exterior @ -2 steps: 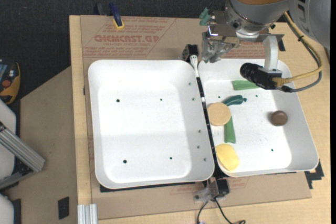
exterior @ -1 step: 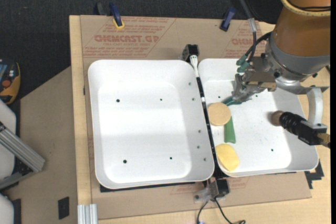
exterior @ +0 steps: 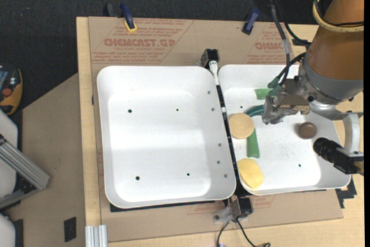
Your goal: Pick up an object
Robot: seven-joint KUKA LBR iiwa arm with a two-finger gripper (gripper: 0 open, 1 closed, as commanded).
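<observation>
Round tan disc [exterior: 241, 125] lies in right bin [exterior: 289, 182] by the divider, touching a green stick [exterior: 253, 146]; yellow piece [exterior: 251, 173] below; brown lump [exterior: 307, 130] apart; gripper [exterior: 276, 114] hangs just right of disc, finger spacing cannot be told; 2 bins, left bin [exterior: 162, 142].

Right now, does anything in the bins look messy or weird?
Nothing looks spilled or broken. All the things crowd the right bin: a tan disc overlapping a green stick, a yellow piece at the front rim, and a brown lump.

The arm [exterior: 338, 37] partly hides a green piece [exterior: 263, 93] beneath it.
</observation>
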